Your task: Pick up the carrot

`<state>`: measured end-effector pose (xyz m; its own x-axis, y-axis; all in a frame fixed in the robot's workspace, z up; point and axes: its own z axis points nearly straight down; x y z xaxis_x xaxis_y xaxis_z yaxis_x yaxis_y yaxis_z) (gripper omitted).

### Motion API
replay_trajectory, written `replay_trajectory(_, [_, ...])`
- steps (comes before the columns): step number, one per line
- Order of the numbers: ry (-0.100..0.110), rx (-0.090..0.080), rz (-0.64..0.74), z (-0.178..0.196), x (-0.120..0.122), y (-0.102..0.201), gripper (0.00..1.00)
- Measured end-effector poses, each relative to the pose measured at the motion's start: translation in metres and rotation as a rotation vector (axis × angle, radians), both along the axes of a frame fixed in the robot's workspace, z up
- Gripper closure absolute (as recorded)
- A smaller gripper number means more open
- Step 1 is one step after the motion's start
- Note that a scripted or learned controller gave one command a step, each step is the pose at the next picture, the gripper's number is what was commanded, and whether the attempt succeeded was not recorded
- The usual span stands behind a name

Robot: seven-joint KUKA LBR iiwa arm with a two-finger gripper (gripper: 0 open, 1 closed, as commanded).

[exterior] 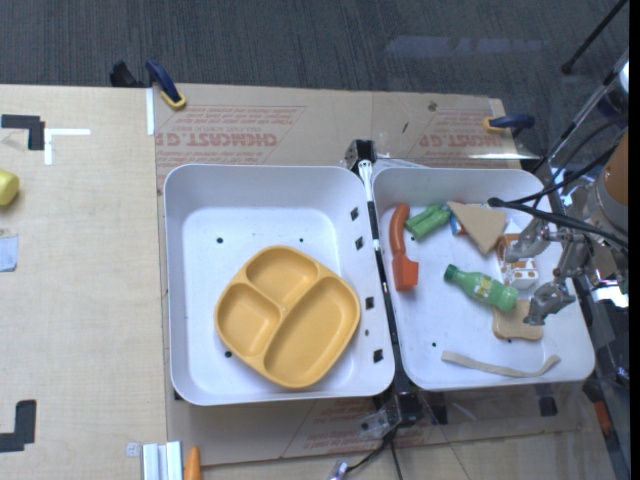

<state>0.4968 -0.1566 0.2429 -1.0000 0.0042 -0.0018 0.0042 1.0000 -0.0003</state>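
Note:
The carrot (401,248) is a long orange piece lying lengthwise by the left wall of the right bin (440,353). My gripper (534,273) hangs over the right side of that bin, well to the right of the carrot and apart from it. It is open, with one fingertip (519,245) near a small white and orange box (521,266) and the other above a tan piece (518,328). Nothing is held between the fingers.
A green bottle (482,286) lies between the carrot and the gripper. A green vegetable (427,220) and a tan wedge (480,226) sit at the back of the right bin, and a beige strip (500,366) lies at its front. The left bin (190,268) holds a yellow divided plate (288,315).

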Motion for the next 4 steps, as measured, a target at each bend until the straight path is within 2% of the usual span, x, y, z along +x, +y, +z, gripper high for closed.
replay_trajectory(1, [0.002, 0.001, 0.254, -0.071, -0.018, 0.038, 0.00])
replay_trajectory(2, [0.000, 0.001, 0.433, -0.151, -0.011, 0.052, 0.00])
replay_trajectory(3, [0.001, 0.002, 0.273, -0.151, -0.010, 0.060, 0.00])
replay_trajectory(4, [-0.003, -0.001, 0.432, -0.150, -0.009, 0.030, 0.00])
